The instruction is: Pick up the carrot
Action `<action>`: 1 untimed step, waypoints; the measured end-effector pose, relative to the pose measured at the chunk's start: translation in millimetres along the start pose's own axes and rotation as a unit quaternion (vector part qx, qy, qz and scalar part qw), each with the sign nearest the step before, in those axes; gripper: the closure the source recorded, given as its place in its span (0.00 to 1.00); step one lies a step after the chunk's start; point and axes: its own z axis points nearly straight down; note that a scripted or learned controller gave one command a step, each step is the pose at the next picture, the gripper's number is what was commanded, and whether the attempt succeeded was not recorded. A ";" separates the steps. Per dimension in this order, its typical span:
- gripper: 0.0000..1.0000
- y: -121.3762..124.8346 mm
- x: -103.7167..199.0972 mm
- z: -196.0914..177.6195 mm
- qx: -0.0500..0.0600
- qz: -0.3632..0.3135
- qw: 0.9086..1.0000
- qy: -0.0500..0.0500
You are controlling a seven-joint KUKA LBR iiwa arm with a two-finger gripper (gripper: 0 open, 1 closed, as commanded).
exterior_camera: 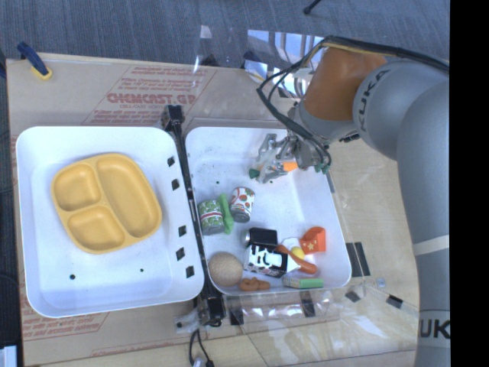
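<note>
Orange carrot clamped between fingers of gripper, lifted over right bin. Yellow tray lying in left bin.

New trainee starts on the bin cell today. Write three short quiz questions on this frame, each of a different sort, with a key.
1. True or false: the yellow divided plate lies in the left bin.
2. Multiple choice: the gripper is over which part of the right bin?
A. its top end, far from the pile
B. its bottom edge
C. outside it, over the bench
3. Fill in: the small orange piece showing at the gripper is ____ in colour, and whether it is gripped is unclear.

Key: 1 true; 2 A; 3 orange. Most of the toys, such as the two cans and the tan ball, lie lower in the right bin.
</note>
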 end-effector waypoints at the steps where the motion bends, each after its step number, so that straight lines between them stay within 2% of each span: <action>1: 1.00 -13.3 -0.1 -113.0 0.002 -0.181 0.984 -0.003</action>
